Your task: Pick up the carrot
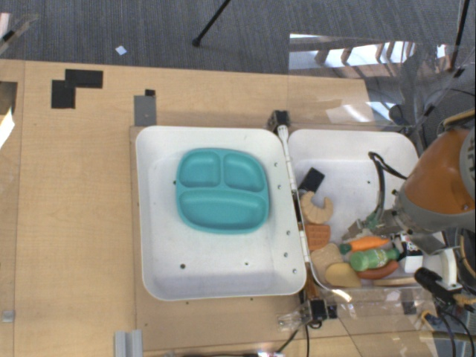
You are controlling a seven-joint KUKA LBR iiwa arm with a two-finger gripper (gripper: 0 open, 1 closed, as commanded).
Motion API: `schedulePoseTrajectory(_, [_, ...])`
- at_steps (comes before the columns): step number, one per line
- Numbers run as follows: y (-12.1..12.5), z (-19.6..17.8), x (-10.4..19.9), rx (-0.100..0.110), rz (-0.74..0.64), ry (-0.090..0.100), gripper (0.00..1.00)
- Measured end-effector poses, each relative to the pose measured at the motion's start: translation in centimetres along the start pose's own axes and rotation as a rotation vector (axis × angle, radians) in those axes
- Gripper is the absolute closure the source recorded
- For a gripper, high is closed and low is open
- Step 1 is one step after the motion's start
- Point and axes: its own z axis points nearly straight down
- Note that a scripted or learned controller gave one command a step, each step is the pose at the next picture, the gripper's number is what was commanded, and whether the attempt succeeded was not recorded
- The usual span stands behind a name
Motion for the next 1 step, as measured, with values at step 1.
schedulePoseTrajectory(1, [0.49, -1.16, 0.24, -0.008, -0.007, 0.003, 1.00])
